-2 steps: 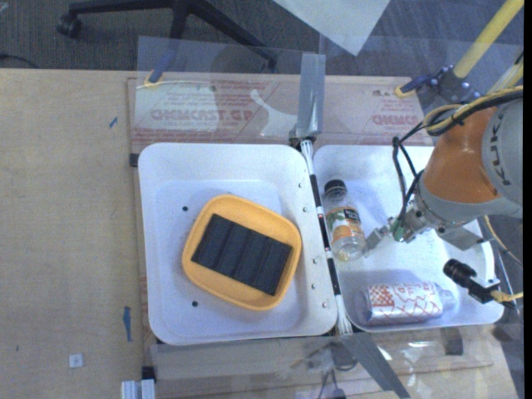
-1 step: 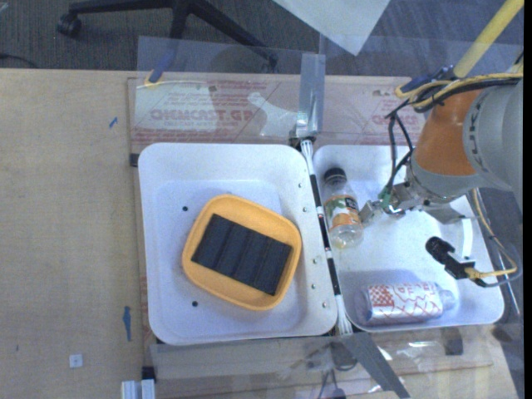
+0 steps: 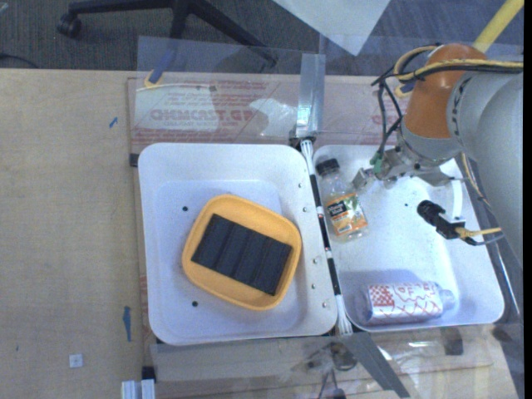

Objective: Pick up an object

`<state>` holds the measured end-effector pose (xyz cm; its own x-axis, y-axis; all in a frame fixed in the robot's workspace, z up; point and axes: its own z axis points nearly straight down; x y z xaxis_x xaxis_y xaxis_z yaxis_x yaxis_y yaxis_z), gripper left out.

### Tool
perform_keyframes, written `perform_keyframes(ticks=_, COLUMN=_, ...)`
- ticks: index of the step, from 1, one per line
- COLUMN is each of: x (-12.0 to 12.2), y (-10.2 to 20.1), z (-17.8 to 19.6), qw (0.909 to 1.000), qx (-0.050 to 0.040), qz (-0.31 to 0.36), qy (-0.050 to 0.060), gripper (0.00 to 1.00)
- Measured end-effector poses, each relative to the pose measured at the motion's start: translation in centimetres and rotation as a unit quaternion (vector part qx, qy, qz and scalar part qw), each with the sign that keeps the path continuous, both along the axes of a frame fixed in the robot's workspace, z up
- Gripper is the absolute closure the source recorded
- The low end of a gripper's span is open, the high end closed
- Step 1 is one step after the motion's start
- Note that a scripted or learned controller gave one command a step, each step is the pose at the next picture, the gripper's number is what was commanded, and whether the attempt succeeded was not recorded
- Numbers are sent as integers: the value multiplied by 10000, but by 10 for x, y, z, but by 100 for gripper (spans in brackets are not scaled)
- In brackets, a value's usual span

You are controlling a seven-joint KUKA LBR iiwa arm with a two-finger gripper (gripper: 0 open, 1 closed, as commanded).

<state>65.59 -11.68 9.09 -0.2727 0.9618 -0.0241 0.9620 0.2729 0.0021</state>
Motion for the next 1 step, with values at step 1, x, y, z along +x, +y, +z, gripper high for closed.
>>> perform_keyframes(ticks=1, x=-52, y=-2, z=1, qw=9977, qx=2, qz=683, qy=-27, gripper=0)
